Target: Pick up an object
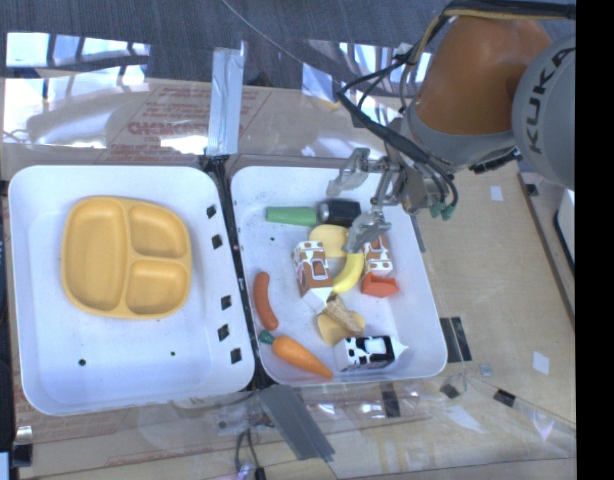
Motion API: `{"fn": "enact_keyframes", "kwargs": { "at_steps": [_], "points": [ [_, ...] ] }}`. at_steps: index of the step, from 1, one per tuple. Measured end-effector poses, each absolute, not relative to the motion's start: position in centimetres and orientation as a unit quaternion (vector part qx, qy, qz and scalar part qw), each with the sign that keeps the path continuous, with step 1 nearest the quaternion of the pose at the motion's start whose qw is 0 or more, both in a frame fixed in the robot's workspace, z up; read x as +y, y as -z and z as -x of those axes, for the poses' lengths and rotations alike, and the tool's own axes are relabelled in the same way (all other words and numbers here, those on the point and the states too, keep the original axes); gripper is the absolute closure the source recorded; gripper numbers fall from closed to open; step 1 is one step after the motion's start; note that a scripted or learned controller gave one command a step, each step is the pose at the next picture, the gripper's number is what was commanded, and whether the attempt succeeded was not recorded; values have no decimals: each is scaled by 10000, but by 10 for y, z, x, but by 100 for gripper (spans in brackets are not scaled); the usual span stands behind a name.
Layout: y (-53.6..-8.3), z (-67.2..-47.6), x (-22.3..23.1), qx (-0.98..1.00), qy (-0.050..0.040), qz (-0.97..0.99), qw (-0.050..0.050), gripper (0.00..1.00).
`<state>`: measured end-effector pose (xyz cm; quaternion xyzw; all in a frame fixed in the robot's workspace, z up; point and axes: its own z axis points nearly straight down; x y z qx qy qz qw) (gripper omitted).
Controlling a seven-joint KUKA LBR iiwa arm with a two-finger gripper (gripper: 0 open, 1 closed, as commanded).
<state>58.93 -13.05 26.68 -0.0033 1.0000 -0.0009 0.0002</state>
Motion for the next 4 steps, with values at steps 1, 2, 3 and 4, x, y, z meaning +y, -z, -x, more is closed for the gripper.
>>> {"fn": "enact_keyframes", "kwargs": {
  "at_steps": [1,2,3,4],
  "points": [
    [-91,-573,-109,9916,-1,-1297,-3,0],
    [-102,-575,-107,9921,0,-1255,10,100],
    [-151,-543,-107,9873,0,-1588,6,100],
    [-149,-477,-111,9700,0,-2430,-14,100]
  ]
}}
